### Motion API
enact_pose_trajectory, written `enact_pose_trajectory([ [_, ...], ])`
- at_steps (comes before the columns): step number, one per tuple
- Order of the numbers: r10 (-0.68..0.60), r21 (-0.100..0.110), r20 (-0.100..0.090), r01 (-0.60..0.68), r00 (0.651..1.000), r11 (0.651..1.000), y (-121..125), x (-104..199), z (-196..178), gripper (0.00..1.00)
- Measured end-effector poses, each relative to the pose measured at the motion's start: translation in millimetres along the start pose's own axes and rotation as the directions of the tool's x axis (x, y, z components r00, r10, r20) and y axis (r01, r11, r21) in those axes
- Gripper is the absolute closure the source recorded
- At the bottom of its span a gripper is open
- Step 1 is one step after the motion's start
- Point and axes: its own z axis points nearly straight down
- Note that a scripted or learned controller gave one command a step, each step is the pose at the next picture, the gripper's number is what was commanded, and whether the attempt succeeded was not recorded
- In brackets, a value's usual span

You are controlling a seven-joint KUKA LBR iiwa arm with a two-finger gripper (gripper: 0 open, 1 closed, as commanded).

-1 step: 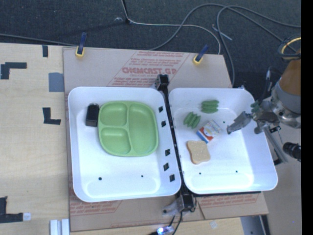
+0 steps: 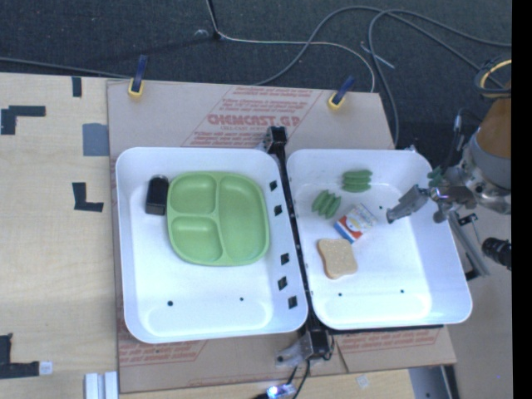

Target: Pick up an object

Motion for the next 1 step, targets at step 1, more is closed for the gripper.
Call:
enact_pose_trajectory([
  [1,-0.001,0.004,-0.001,0.001,1.000,1.000,6.7,7.7,56.1,0.00],
])
